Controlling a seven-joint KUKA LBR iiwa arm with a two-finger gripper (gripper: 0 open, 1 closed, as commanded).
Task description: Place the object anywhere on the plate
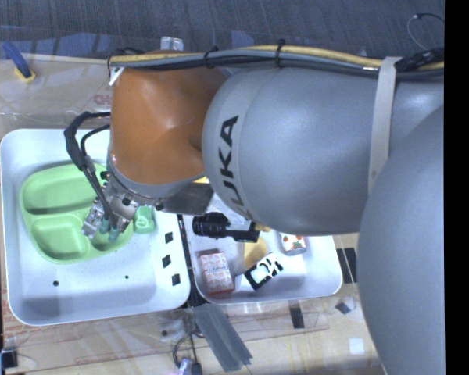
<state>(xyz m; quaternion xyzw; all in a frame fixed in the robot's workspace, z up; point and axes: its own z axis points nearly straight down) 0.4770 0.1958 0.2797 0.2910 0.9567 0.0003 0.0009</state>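
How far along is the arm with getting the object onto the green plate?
Done: the gripper has reached the green plate in the left bin. In hand: it sits low at the plate's right edge, beside a small green object. Left: whether that object rests on the plate cannot be told, so placement is unconfirmed.

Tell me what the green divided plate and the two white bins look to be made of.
Green divided plate: looks like moulded plastic, smooth, with a soft sheen and rounded compartment walls. Left white bin and right white bin: probably plastic too, judging by their rounded corners and faint glossy highlights, though coated metal can't be excluded.
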